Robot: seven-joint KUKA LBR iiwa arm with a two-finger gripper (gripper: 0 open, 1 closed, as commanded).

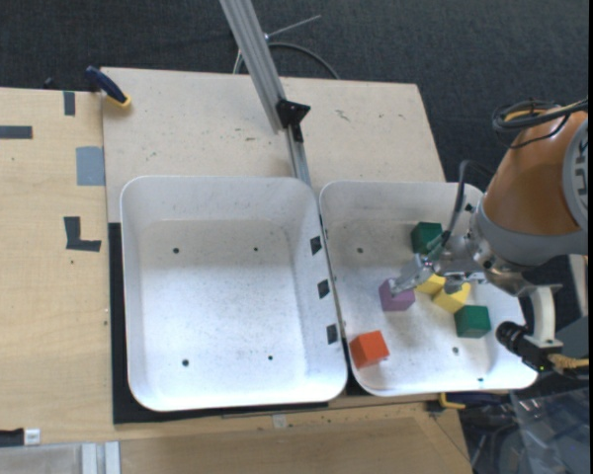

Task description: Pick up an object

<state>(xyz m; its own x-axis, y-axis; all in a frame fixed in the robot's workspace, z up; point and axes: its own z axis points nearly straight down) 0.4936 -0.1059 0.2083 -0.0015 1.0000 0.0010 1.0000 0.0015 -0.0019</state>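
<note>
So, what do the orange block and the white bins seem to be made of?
Orange block: probably foam or painted wood; matte, flat faces, no shine. White bins: likely molded plastic; smooth rounded rims and corners, slightly speckled surface. The view cannot settle either for certain.

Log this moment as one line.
gripper: low in right bin | beside: purple block, yellow block | grasp: unconfirmed
</note>
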